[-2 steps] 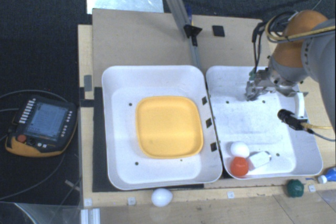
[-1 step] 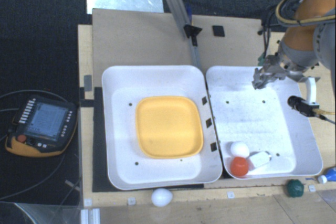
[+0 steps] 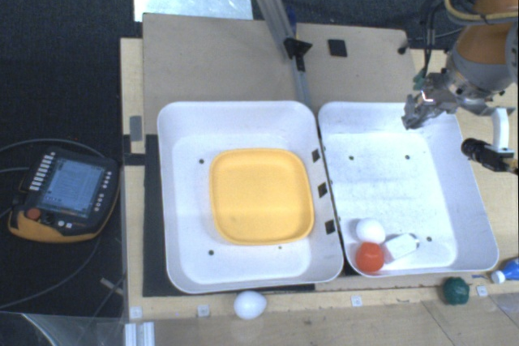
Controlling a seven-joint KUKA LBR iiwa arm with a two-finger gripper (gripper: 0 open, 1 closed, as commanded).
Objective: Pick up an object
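A: Camera view first. Where is the gripper?

B: At the far right corner of the right bin, hanging below the grey arm with its orange band. Whether it is spread or closed, I cannot tell; nothing is seen held in it.

A: And the things to pick?

B: All in that bin's near left corner: a white ball, an orange ball touching it just in front, and a small white block beside them on the right. They sit well apart from the gripper.

A: The left bin?

B: It holds a yellow square plate. On the desk, a white egg-shaped object lies just before the left bin, and a dark green ball lies before the right one.
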